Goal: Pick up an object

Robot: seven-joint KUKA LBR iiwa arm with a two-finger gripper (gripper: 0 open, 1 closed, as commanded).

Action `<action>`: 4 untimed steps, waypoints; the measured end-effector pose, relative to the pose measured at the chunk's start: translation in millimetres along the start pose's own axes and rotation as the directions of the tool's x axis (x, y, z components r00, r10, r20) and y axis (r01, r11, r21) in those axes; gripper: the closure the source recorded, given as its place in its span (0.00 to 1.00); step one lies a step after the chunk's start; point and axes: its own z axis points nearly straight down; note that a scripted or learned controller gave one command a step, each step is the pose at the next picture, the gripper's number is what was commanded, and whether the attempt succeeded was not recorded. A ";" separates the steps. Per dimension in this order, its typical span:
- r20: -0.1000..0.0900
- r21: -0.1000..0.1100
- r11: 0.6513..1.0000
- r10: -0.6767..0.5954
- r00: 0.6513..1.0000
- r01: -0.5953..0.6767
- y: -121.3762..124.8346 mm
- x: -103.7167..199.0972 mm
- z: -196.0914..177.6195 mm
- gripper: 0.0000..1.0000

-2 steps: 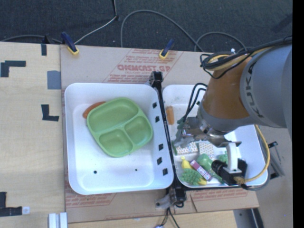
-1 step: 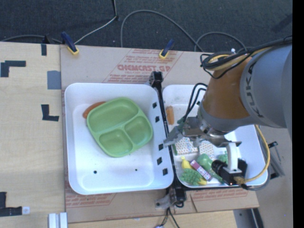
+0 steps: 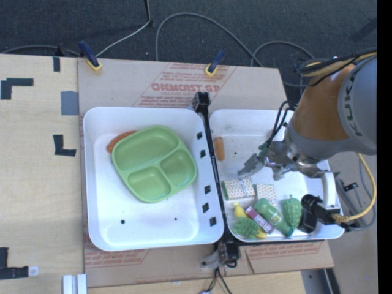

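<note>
My gripper [image 3: 263, 166] hangs over the middle of the right bin [image 3: 245, 124], its two grey fingers spread open with nothing between them. Just below it lie two white speckled packets [image 3: 239, 190] [image 3: 265, 192]. Along the bin's front edge sit a yellow piece [image 3: 238, 211], a magenta piece [image 3: 253, 214], and green toy vegetables [image 3: 268, 213] [image 3: 293, 210] [image 3: 245, 228]. A small orange piece [image 3: 218, 149] lies by the bin's left wall.
The left bin [image 3: 98, 213] holds a green divided plate [image 3: 154, 163] with an orange item [image 3: 119, 140] partly under its far left edge. A black clamp divider [image 3: 202, 103] runs between the bins. The arm's body [image 3: 327, 115] covers the right bin's right side.
</note>
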 end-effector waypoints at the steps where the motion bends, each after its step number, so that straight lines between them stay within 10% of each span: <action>1: 0.000 0.001 1.000 -0.001 1.000 0.001 74.0 -34.3 102.3 0.00; 2: 0.002 -0.004 1.000 -0.001 1.000 0.001 96.4 -94.6 -36.5 0.00; 3: -0.002 0.002 1.000 -0.001 1.000 0.001 2.8 -108.1 51.7 0.00; 4: -0.001 -0.001 1.000 -0.003 1.000 0.003 119.6 -54.8 56.9 0.00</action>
